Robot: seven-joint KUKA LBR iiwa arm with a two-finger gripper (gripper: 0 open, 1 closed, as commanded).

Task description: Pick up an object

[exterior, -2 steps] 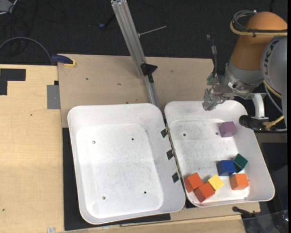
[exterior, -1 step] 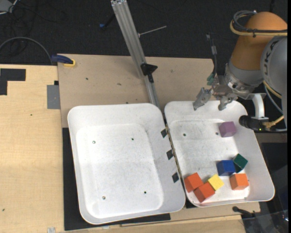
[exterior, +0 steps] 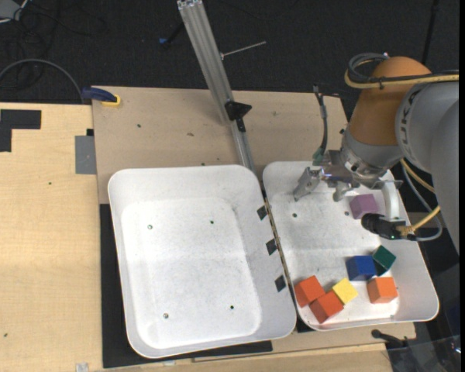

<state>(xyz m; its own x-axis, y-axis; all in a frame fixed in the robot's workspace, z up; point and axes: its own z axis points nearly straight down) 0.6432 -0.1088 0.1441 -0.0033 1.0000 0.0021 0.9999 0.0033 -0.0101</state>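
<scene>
While the left bin [exterior: 190, 254] is lying beside it, we are watching the right bin [exterior: 314, 231]: the gripper [exterior: 325, 184] is hovering over its far end, fingers spread and holding nothing. Toward its near end, two red blocks [exterior: 318, 298], yellow [exterior: 345, 291], blue [exterior: 361, 267], green [exterior: 384, 258] and orange [exterior: 381, 289] blocks are clustering; a purple block [exterior: 363, 204] is lying just right of the gripper.

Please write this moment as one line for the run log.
arm: over right bin | tool: open, holds nothing | purple block: beside tool | blue, green, yellow, orange, red blocks: near corner of right bin | left bin: no blocks
</scene>
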